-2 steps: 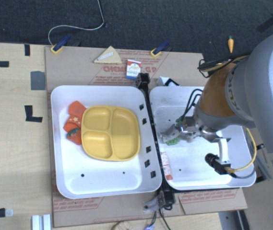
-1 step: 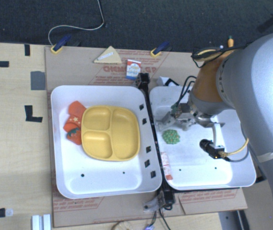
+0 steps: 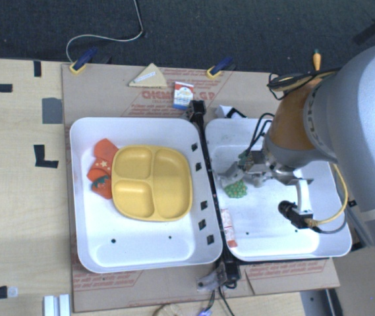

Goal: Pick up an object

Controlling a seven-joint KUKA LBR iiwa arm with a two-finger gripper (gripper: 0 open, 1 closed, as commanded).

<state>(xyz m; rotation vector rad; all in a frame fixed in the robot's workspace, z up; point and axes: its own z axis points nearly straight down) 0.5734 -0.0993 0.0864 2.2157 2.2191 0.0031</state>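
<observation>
A small green bumpy object [image 3: 237,189] lies in the right bin [image 3: 266,239], near its left wall. My gripper [image 3: 241,171] hangs just above and slightly behind it, at the end of the grey arm with the orange band [image 3: 292,120]. Nothing is visibly held. In the left bin [image 3: 141,252] a yellow divided plate [image 3: 153,182] lies flat. An orange and red toy [image 3: 101,168] rests against the plate's left side.
A thin red and white strip [image 3: 229,229] lies along the right bin's left wall. A small red and white box [image 3: 183,95] and a pale wedge [image 3: 149,76] sit on the cardboard behind the bins. The arm's bulk covers the right bin's far right part.
</observation>
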